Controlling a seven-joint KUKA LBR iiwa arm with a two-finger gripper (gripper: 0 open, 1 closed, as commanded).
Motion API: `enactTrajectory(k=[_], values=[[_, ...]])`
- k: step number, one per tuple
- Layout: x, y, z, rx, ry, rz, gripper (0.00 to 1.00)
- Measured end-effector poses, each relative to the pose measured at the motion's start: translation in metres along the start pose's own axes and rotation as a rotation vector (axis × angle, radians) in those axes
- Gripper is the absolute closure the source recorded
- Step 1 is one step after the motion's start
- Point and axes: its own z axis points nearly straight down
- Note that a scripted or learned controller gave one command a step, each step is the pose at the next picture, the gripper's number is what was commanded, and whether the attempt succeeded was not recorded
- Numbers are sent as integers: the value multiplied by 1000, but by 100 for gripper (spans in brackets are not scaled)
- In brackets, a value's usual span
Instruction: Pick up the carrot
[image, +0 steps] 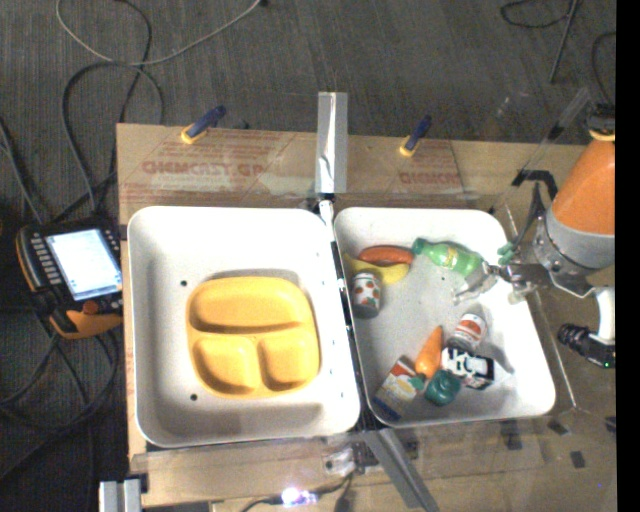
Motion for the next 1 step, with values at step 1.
enactTrajectory(k=[1], values=[[22,-6,88,-2,-1,-216,0]])
